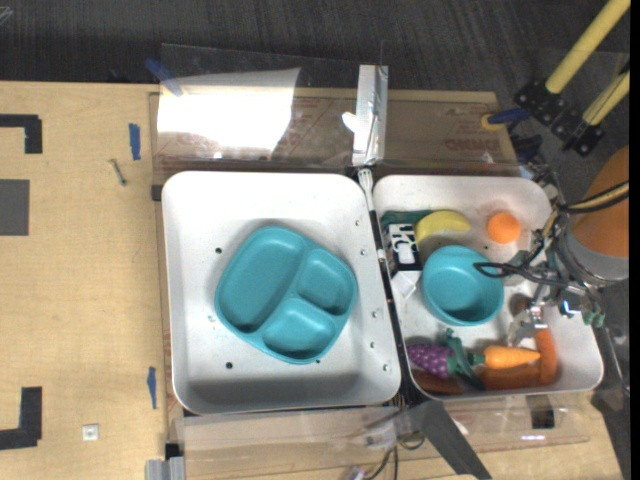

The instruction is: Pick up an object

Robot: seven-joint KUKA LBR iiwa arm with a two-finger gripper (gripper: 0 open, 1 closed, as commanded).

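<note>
The near rim of the right bin (575, 383) sits lowest in the frame, and along it lies a row of toy food: a purple grape bunch (430, 356), something dark green (462, 361) that is hard to identify, and an orange carrot (512, 358) lying on its side. A second orange-red piece (545, 353) stands just below the jaws (530, 313) and touches the carrot's end; its shape is unclear.

The jaws hang over the right bin's right-hand part, amid cables and small metal parts that blur together. Whether they are wide or narrow cannot be told, and nothing can be seen between them. The arm's orange band (608, 218) is cut off by the frame edge above them.

Just to the left of the jaws sits a teal bowl (461, 283), open side up. Beyond the bowl, farther from the camera, a yellow item (443, 225) is partly hidden by the bowl's rim, and an orange ball (504, 227) lies beside it. A black-and-white object (402, 246) is wedged against the bin's left wall, half covered.

Well to the left of the jaws, the left bin (190, 268) holds a teal divided plate (287, 291), tilted askew. Both bins rest on the desk (70, 268).
</note>
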